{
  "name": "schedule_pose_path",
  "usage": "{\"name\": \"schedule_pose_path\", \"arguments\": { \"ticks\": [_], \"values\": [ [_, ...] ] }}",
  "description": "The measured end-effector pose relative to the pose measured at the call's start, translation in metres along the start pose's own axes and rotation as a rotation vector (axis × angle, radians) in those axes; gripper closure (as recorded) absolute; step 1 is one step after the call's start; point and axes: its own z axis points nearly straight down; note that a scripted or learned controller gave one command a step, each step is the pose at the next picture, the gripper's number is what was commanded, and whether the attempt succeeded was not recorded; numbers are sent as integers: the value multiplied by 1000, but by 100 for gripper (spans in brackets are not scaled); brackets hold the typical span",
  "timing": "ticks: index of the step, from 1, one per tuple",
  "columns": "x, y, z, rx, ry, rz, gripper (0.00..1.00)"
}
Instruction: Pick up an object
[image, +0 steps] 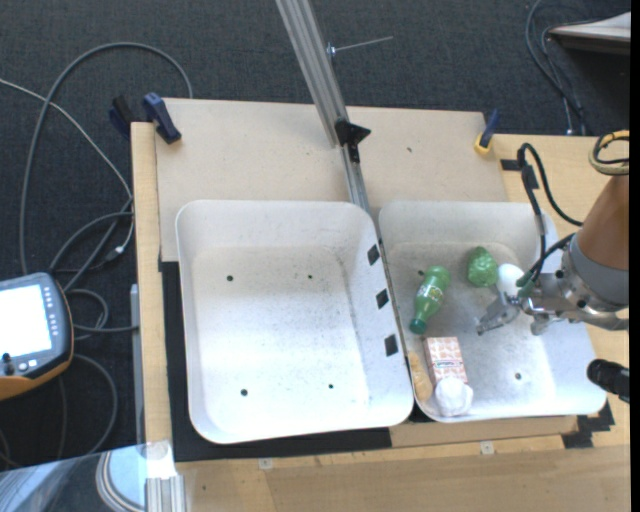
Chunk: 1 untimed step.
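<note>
The right bin (520, 392) holds a green plastic bottle (430, 297) lying on its side near the left wall. A green rounded object (481, 267) lies farther back with a small white object (510, 275) touching its right side. A pink and white carton (445, 360) with a white end (453, 398) rests at the bin's front. My gripper (497, 318) is low in the middle of this bin, right of the bottle and just in front of the white object. Nothing shows in its grasp.
The left bin (200, 300) sits beside the right one, divided from it by a ridge with black clips (381, 298). A metal pole (320, 75) slants over the back of the bench. Cables (535, 190) run along the right side near the arm (600, 260).
</note>
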Motion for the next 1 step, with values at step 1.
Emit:
{"name": "schedule_pose_path", "arguments": {
  "ticks": [1],
  "values": [
    [0,0,63,1,0,1,0]
  ]
}}
